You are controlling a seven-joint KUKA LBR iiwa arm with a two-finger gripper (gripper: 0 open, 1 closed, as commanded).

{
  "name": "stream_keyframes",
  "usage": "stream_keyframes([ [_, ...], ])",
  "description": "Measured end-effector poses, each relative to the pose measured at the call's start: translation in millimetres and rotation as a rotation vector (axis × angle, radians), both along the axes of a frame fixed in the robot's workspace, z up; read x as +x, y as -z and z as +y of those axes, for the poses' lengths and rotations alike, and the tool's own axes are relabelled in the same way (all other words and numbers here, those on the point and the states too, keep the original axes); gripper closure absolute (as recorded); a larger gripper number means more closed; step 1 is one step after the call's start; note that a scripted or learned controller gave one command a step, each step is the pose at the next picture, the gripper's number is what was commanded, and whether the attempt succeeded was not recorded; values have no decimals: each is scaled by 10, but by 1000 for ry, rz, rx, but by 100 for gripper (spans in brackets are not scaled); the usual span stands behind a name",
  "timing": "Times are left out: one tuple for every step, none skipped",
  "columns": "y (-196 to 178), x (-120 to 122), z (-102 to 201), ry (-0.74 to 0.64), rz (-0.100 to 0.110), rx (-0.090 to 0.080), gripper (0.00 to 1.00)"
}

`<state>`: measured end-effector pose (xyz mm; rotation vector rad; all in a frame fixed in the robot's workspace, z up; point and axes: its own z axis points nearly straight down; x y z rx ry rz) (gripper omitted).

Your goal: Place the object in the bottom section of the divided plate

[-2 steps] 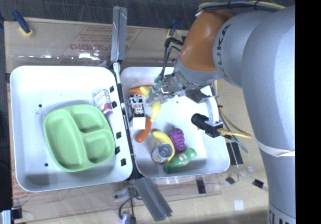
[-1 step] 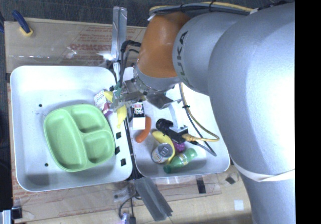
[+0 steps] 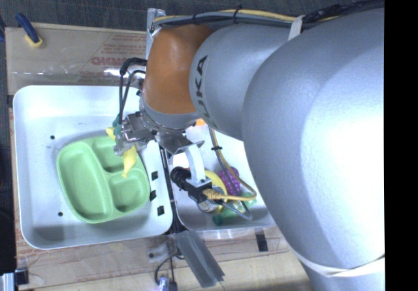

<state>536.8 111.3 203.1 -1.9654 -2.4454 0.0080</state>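
Left white plastic bin (image 3: 29, 153) holds green divided plate (image 3: 91, 192). My gripper (image 3: 125, 143) pinches yellow banana-shaped object (image 3: 129, 160) above plate; release pending.

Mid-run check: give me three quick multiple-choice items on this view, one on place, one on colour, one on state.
1. Where does the divided plate lie?
A. left bin
B. right bin
C. on the cardboard
2. What colour is the plate?
A. white
B. green
C. purple
3. What is the state of the yellow object?
A. lying on the cardboard
B. hanging at the pincer above the plate
C. buried in the right bin

Answers: 1 A, it sits inside the left bin. 2 B, it is light green. 3 B, it dangles over the plate's compartments.
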Motion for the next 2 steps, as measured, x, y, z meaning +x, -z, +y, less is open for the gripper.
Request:
stream_keyframes([
  [-111,-103,589,-96,-4,1,100],
  [-111,-102,588,-96,-4,1,0],
])
